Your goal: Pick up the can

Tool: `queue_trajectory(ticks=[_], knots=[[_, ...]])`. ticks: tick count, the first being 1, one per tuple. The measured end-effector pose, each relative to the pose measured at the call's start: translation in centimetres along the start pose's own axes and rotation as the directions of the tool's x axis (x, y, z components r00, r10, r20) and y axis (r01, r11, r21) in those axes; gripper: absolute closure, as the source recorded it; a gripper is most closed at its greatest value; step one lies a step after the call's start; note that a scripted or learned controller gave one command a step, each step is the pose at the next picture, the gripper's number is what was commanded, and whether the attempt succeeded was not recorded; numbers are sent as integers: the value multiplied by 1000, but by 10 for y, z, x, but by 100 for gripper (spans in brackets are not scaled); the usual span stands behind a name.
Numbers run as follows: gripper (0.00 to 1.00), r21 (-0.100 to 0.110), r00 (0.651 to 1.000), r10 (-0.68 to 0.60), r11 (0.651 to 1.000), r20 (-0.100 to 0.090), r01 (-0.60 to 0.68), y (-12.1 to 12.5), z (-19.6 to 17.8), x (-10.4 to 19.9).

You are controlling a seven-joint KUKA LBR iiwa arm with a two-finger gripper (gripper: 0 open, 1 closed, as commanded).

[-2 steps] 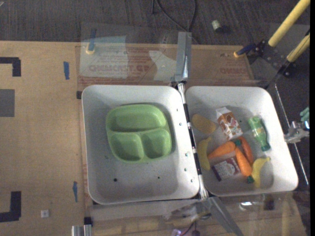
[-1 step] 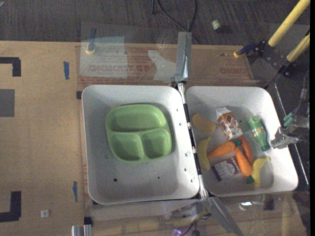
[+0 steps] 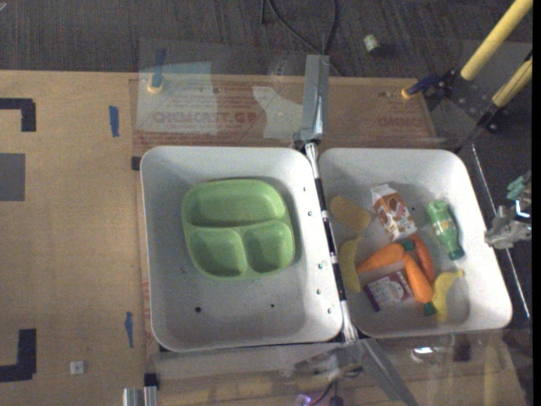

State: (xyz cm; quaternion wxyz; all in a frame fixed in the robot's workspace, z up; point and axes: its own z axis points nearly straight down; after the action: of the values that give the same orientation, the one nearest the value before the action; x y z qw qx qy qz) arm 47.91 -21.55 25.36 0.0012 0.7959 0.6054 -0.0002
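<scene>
- Green divided tray [image 3: 239, 227] in the left bin: smooth, matt-looking plastic.
- Both white bins [image 3: 169, 311]: smooth plastic, slight sheen.
- Bench top [image 3: 68, 227]: matt, wood-like board.
- Green bottle [image 3: 444, 228], right bin: glossy plastic.

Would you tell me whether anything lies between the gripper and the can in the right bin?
Yes. The gripper is at the right bin's right rim, and a banana and a carrot lie between it and the can, the carrot crowding it. Nothing covers the can from above.
</scene>
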Motion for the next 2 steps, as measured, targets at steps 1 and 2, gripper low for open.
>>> queue_trajectory(ticks=[1, 2], knots=[[100, -3, 922, -386, 922, 1, 386, 1, -25, 2], [100, 1, 985, 172, 985, 0, -172, 2, -16, -7]])
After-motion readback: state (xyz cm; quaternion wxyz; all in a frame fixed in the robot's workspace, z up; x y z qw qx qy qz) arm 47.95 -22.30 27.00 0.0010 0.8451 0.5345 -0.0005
